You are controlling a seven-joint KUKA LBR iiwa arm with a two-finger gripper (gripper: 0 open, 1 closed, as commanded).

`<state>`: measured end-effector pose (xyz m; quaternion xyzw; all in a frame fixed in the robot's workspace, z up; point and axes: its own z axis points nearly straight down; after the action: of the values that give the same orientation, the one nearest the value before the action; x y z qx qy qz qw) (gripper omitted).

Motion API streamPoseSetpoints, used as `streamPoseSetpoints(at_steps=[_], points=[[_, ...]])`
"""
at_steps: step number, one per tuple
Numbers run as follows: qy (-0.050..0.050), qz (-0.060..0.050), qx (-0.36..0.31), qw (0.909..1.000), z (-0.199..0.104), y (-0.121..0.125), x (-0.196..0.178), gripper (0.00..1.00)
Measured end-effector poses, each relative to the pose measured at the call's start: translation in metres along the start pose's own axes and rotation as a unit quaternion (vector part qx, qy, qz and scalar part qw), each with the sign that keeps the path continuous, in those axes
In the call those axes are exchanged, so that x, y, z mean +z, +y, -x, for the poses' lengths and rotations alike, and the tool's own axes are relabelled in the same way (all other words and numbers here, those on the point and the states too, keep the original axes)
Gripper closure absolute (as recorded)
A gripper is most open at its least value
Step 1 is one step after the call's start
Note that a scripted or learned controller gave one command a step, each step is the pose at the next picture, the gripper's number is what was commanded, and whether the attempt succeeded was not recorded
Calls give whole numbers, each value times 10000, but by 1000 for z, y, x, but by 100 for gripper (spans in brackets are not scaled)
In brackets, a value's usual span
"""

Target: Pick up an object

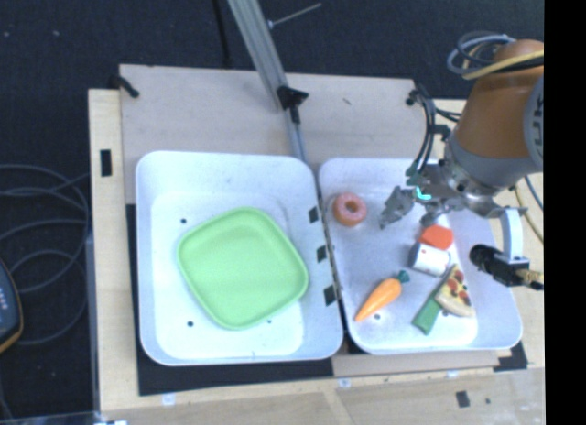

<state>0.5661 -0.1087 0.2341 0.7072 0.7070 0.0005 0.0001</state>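
The end effector (399,205) hung open above the small donut (349,209), probably light and stiff; pinch across its ring.

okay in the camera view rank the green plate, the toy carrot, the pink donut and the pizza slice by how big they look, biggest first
1. green plate, by far the largest
2. toy carrot
3. pizza slice, close to the carrot, so that order is unsure
4. pink donut, smallest

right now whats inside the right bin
In the right bin lie a pink donut, a carrot, a white-and-orange block, a pizza slice and a green block. The arm covers the bin's far right corner.
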Motion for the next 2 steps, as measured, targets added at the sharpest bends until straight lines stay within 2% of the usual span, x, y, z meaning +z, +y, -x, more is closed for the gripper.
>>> streamPoseSetpoints(at_steps=[1, 2], points=[[0, 0, 0, 10000, 0, 0, 0, 0], [-4, -20, 7, 10000, 8, -4, 45, 0]])
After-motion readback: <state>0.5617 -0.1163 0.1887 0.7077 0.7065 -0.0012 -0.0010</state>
